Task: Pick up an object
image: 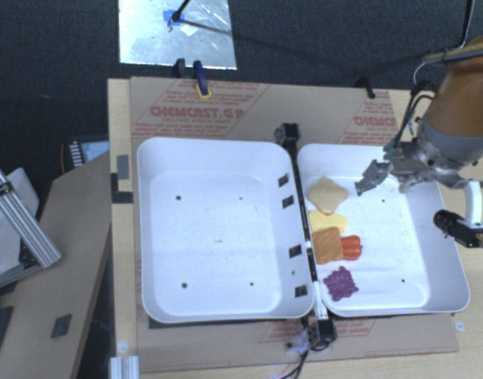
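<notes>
Grey and orange-banded, the arm [462,101] reached into the right bin [431,290], its gripper [373,175] hanging just right of a beige piece [328,193]. Whether it was clenched I could not tell. Yellow [323,221], orange [328,245], red [351,247] and purple [340,283] pieces lay below, along the bin's left side.

You can make out red "CHEMCAST GP" print on the brown board [226,105] under the bins, near its back edge, and repeated upside-down-ish at the back right corner.
</notes>
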Robot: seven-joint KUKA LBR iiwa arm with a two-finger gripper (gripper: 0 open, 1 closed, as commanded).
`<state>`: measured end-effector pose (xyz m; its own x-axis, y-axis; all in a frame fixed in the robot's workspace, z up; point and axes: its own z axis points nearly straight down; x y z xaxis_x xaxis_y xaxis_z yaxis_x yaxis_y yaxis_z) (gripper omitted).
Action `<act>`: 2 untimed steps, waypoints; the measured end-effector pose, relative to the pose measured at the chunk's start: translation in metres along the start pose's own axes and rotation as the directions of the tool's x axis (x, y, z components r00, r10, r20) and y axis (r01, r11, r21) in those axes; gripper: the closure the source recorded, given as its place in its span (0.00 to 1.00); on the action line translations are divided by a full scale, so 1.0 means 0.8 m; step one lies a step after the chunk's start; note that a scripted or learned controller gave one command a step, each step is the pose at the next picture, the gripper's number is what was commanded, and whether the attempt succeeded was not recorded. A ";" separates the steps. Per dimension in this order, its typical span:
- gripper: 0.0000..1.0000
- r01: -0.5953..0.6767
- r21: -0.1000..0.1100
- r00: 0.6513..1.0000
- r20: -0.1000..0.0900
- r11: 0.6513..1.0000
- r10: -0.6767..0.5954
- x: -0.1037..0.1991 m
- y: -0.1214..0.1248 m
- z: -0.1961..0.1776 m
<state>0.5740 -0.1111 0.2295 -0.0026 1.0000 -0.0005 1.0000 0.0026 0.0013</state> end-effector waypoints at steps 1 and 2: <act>1.00 0.002 -0.003 1.000 0.000 1.000 -0.002 0.000 0.001 -0.014; 1.00 0.008 -0.012 1.000 0.000 1.000 -0.008 0.077 0.049 -0.117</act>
<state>0.6128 -0.0494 0.3230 -0.0108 0.9999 -0.0005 0.9998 0.0108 0.0136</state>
